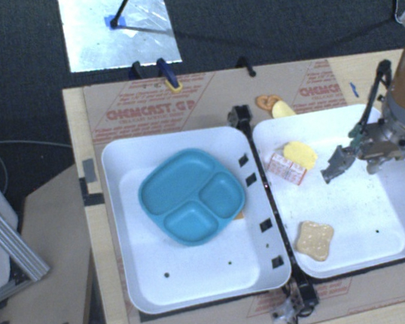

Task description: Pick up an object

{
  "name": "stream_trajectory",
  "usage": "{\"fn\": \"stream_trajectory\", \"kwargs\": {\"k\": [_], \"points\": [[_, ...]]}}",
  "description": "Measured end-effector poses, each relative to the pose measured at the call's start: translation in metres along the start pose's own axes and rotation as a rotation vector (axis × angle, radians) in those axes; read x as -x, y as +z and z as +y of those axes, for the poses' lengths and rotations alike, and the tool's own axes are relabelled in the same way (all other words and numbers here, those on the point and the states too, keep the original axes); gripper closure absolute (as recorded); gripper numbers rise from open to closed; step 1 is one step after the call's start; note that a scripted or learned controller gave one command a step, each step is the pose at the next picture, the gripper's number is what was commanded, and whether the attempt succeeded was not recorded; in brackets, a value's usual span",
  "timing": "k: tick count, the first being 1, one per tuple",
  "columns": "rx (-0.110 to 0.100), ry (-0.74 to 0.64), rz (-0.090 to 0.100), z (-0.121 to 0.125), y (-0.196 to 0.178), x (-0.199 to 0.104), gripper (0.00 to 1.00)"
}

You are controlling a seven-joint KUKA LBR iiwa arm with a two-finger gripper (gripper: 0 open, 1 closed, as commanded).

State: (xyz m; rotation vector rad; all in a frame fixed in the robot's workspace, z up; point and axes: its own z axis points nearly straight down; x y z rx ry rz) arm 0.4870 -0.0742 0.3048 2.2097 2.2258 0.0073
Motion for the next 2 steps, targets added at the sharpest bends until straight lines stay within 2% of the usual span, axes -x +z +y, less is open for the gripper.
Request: {"fn": "stream_trajectory", "kwargs": {"k": [1, 2], "points": [[-0.003, -0.003, 0.002, 0.001, -0.002, -0.078, 0.0], [0.0, -0.001, 0.002, 0.001, -0.058, -0.123, 0.0]]}}
